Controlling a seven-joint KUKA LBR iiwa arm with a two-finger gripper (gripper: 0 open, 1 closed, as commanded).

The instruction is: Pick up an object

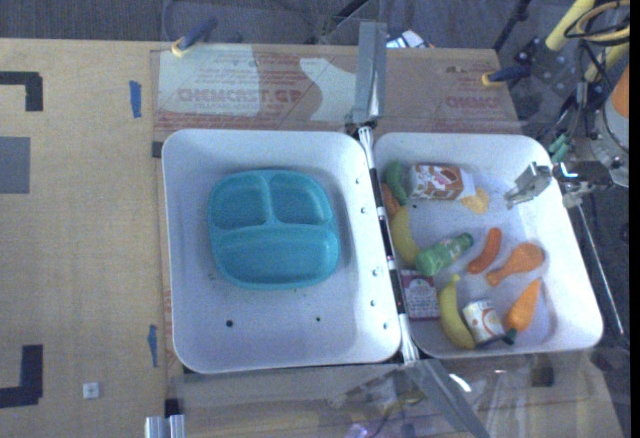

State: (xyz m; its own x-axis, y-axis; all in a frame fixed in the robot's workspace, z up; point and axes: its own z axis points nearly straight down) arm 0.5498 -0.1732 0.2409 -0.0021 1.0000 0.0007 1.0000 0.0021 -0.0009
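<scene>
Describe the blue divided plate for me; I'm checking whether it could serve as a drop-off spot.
The blue divided plate is a teal, rounded-rectangle tray that looks like moulded plastic. It has three compartments: two smaller ones along the far side and one wide one along the near side. It lies flat and right side up, roughly centred on the floor of the left bin, apart from its walls. Nothing lies in it or touches it besides the bin floor.

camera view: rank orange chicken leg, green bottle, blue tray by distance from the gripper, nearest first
From the gripper, at the right bin's far right:
1. Orange chicken leg, right bin, just below the gripper in the view.
2. Green bottle, middle of the right bin, further left.
3. Blue tray, left bin, across the divider.
</scene>
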